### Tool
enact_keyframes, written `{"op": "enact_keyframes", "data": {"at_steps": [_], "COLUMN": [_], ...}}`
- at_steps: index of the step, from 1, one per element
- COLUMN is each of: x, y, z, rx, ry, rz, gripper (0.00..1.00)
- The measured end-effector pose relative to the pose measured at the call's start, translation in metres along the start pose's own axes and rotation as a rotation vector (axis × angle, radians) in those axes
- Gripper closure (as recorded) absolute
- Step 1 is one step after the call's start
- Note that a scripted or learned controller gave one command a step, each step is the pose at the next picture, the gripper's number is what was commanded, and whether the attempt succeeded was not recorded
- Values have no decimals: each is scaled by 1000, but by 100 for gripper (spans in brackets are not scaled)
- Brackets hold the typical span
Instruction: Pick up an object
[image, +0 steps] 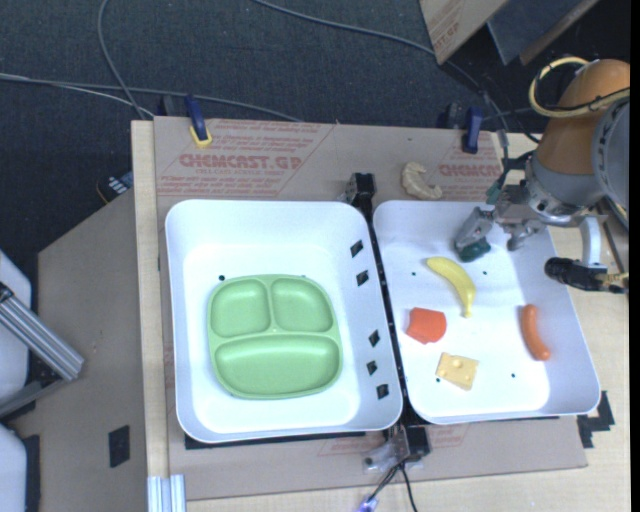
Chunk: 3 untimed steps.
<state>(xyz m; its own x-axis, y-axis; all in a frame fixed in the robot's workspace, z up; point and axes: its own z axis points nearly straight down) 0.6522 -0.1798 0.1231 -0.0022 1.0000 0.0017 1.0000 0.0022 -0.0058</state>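
Approach step: your gripper (478, 240) hangs at the right white bin's (560, 395) far edge, jaw state unclear; yellow plastic banana (455, 282) lies just beside it, toward the centre; descend on it next

**Free room and obstacles in the two bins**

Right bin (560, 395): banana (455, 281), red piece (427, 324), cheese wedge (458, 370) and sausage (535, 332) lie apart, with bare floor between them. The gripper (478, 238) occupies the far corner above the banana. Left bin (190, 240): a green divided tray (273, 335) fills the centre, leaving open margins.
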Motion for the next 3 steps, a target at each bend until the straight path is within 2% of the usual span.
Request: {"op": "enact_keyframes", "data": {"at_steps": [1,3], "x": [0,8], "y": [2,0], "z": [-15,-141], "rx": [-7,-16], "ry": [-2,-4], "rz": [-1,0], "gripper": [100,100]}}
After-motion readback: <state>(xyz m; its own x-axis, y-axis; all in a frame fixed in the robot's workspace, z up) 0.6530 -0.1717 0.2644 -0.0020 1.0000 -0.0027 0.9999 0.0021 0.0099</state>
